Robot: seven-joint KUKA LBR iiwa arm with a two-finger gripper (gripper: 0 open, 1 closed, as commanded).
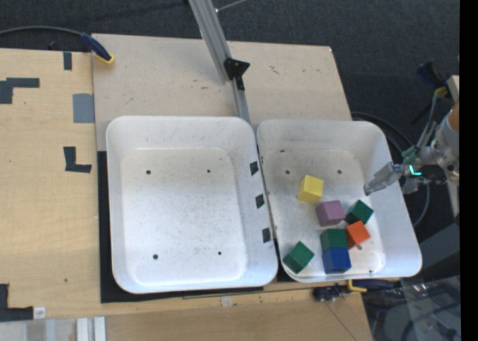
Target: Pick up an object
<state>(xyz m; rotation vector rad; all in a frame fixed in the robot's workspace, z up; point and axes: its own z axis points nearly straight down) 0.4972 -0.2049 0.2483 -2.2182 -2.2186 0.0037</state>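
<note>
Several small blocks lie in the right white bin (299,138), mostly in its near right part. A yellow block (311,188) sits near the middle, with a purple block (329,213) just below it. Close together are a dark green block (361,210), an orange block (358,233), a second green block (334,239) and a blue block (337,259). A third green block (299,256) rests by the near left corner. My gripper (388,177) hangs over the bin's right rim, to the right of the yellow block and apart from every block.
The left white bin (179,134) stands beside the right one. A slanted metal rail (213,26) crosses the bench behind the bins. Cables (429,119) trail by the arm at the right edge.
</note>
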